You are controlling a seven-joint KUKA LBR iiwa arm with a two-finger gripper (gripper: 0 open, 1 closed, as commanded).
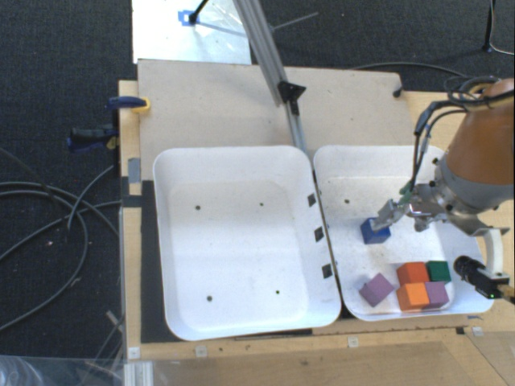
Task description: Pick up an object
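**Gripper poised at the blue block in the right bin**

The blue block (375, 231) sat on the floor of the right bin (346, 171), near its middle and well apart from the cluster of blocks at the lower edge. The gripper (392, 214) hung just up and to the right of it, so close that its tip seemed to meet or overlap the block's upper right corner. Whether the block lay between the gripper's parts or merely beside them could not be told, nor could its state, released or clenched.

The block looked roughly cubic, with no long axis to align to. Any closing move would turn on a small shift down and left.

The arm (483, 147) reached in from the right, its orange band above the wrist, the wrist bent down and leftward over the bin. The purple block (376, 289), orange block (414, 295) and green block (438, 271) lay untouched nearer the camera.
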